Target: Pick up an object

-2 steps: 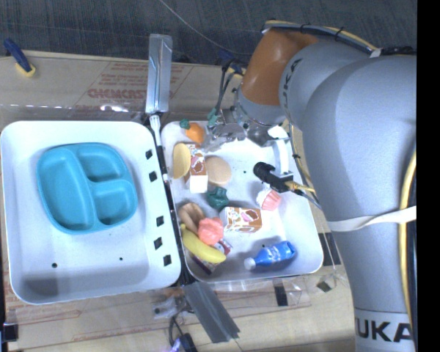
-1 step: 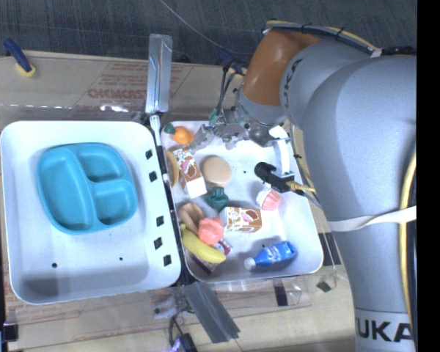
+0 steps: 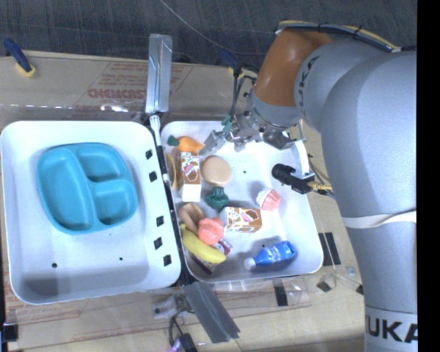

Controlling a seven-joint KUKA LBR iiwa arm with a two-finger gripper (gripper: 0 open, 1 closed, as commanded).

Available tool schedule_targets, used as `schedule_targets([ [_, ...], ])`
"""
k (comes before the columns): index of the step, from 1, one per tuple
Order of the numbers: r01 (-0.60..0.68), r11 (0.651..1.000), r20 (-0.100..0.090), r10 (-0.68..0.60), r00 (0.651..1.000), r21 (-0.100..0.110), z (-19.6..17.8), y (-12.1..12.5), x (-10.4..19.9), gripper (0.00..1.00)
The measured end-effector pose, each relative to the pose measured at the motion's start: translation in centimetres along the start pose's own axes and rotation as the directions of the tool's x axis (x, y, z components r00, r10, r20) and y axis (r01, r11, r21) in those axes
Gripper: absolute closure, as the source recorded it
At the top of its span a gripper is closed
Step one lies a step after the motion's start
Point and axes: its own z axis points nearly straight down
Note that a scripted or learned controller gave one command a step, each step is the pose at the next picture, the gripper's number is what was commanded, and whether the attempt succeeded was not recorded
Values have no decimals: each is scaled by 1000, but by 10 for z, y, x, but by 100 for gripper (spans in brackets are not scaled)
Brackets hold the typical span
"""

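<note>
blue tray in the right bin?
No. The blue tray lies in the left bin; the right bin holds the toy food.

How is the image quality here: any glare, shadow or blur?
Camera view: even light, slightly soft focus; mild glare on the left bin's white wall; the arm looms large and shades the right bin's far side; small toys lack crisp detail.

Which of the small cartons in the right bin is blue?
The carton at the bin's near right corner, lying on its side. The other two, beside the bun and mid-bin, are brown and white.
</note>
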Motion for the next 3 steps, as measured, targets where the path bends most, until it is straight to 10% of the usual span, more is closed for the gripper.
schedule_targets([
  [2, 5, 1000, 5, -5, 1000, -5, 26, 2, 4, 0],
  [3, 6, 1000, 5, -6, 1000, -9, 40, -63, 18, 0],
])
